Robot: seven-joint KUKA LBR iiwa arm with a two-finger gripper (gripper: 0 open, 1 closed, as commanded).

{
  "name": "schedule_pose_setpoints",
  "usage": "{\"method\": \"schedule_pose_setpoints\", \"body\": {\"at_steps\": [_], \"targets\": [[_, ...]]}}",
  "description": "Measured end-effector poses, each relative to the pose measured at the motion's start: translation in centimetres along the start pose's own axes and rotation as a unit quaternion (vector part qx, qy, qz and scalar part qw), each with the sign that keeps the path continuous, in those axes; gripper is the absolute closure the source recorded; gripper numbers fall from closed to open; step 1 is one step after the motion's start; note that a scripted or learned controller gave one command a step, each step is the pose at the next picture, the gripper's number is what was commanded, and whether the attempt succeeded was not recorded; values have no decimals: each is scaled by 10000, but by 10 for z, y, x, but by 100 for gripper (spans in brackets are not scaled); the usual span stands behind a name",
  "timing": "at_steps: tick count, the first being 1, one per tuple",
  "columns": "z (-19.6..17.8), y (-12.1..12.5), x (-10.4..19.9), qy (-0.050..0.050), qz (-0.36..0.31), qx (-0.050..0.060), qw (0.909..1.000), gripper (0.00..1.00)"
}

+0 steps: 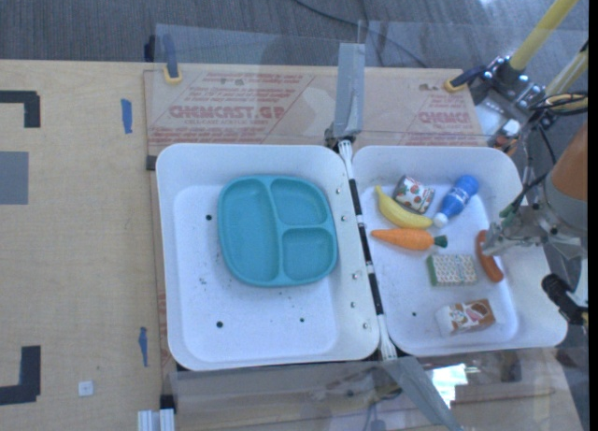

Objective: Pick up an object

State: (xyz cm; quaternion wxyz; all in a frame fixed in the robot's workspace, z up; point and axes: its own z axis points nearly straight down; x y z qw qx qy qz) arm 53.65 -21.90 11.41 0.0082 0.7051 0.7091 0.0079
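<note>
The claw (493, 240) hangs low over the right bin (537, 331), at the red sausage (489, 257) by its right wall; I cannot tell how the claw is set. Leftward lie a carrot (404, 239), a banana (400, 210) and a blue bottle (455, 198). The left bin (187, 326) holds a teal divided plate (277, 230).

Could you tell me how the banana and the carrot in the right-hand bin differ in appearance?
The banana is yellow, while the carrot is orange with a small green end. The banana is curved, whereas the carrot is straight and tapers to a point. The banana lies nearer the bin's far wall, the carrot just below it. Both are elongated toy foods lying flat in the right bin.
</note>
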Motion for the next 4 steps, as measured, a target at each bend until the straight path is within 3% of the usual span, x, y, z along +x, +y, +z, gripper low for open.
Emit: {"method": "schedule_pose_setpoints", "body": {"at_steps": [1, 2, 3, 4], "targets": [[0, 0, 1, 8, -4, 5, 10000, 0], [18, 10, 1, 34, 206, -3, 9998, 0], [14, 6, -1, 7, 205, 46, 9998, 100], [-67, 69, 64, -6, 241, 103, 9997, 100]]}}
